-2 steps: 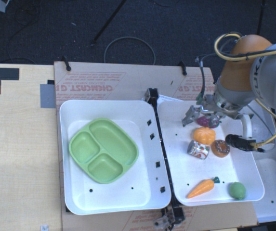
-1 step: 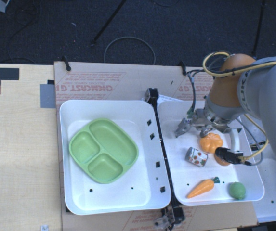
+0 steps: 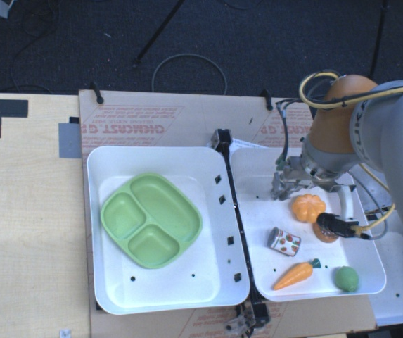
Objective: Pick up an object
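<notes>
In the right bin (image 3: 257, 189), at its back, we see the gripper (image 3: 286, 186) low; whether it is open or closed we cannot tell. Just beside it lies the pumpkin (image 3: 307, 207), probably a light, smooth toy, best taken across its ribs. Nearer are a can (image 3: 284, 241) and a carrot (image 3: 292, 275). The cardboard (image 3: 131, 122) print reads mirrored, unclear.
</notes>
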You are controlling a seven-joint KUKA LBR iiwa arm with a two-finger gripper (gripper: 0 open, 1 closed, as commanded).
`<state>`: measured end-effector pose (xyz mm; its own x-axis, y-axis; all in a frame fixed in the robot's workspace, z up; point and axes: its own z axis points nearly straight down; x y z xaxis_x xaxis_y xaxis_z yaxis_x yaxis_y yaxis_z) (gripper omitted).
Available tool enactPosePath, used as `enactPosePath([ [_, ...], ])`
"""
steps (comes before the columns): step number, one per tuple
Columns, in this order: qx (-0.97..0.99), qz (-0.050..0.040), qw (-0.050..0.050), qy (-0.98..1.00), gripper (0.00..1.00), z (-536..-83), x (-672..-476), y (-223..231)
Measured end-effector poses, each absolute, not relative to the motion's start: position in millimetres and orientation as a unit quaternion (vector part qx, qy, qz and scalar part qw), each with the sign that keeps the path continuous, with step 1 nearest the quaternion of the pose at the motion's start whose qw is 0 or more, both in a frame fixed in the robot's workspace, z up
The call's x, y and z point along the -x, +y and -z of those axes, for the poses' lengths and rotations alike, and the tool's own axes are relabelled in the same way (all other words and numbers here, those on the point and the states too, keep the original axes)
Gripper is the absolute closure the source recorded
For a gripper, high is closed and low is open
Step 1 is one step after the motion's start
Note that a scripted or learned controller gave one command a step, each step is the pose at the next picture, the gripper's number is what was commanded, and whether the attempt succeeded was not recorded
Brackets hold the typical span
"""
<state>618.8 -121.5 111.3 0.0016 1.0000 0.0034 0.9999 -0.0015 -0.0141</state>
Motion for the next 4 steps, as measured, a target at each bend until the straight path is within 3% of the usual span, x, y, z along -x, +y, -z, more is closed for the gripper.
enactPosePath([
  [1,0.707,-0.0009,0.001,-0.707,1.00,-161,-620.1,-132],
  [3,0.706,-0.0007,0.001,-0.708,1.00,-245,-627.4,-139],
  [4,0.705,-0.0016,0.004,-0.709,1.00,-249,-616.3,-92],
])
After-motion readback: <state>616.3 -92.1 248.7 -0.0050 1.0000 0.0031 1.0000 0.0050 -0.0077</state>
